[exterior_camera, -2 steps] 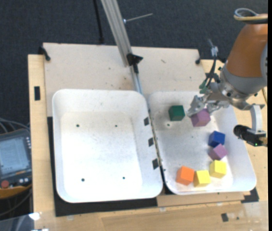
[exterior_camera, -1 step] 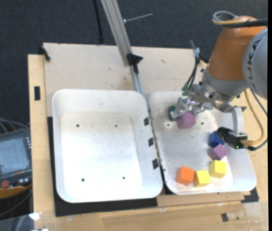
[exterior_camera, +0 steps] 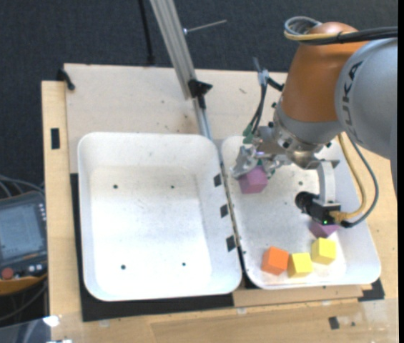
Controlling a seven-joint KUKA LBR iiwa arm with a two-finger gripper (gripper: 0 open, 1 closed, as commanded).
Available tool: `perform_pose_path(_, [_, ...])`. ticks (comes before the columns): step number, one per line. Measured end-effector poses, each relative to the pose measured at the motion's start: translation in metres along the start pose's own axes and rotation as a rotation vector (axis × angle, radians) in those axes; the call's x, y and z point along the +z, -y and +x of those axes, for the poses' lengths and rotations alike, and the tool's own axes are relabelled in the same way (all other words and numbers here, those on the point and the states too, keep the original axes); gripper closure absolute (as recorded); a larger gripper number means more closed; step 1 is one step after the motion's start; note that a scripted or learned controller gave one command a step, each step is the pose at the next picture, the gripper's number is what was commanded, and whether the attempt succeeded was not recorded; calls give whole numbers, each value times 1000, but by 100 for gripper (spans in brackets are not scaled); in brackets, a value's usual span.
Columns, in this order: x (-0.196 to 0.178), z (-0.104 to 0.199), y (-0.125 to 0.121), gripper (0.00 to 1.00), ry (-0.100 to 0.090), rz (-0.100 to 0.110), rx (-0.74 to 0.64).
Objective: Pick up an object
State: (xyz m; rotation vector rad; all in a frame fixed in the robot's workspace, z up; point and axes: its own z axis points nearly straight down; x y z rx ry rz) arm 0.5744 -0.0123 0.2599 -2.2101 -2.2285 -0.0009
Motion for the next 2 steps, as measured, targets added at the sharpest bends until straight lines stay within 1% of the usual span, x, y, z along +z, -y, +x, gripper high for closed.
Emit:
perform_pose_path(1, [15, 52, 13, 100, 1, 1, 2])
perform_pose_path(2, [11, 105, 31, 100, 0, 2, 0])
